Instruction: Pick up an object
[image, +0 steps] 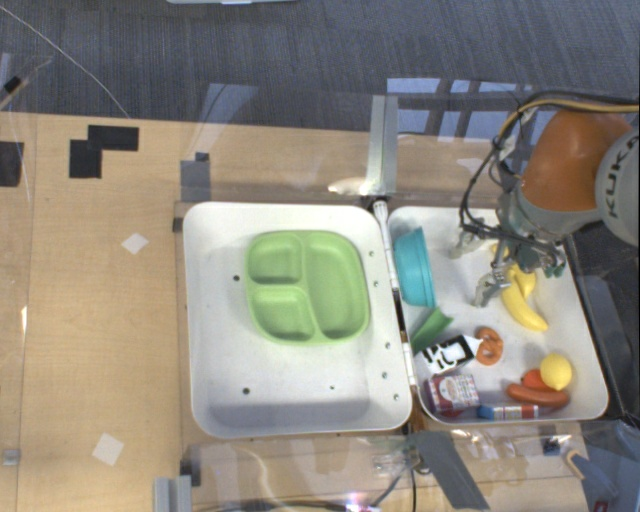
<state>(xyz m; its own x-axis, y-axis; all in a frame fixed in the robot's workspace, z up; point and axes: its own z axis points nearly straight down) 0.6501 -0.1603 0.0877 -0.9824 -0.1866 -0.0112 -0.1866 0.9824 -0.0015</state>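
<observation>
Open jaws hang over the banana (524, 300) near the right bin's (590, 330) far edge.

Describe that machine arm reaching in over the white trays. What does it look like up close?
The arm is thick and rounded, grey, with a broad orange band near the wrist and dark lettering on the grey shell. Black and yellow cables loop around the wrist. Below sits a small grey metal gripper.

Grey arm (618, 190) — orange band (565, 160), black and yellow cables (500, 150), metal claw (508, 270)
</observation>
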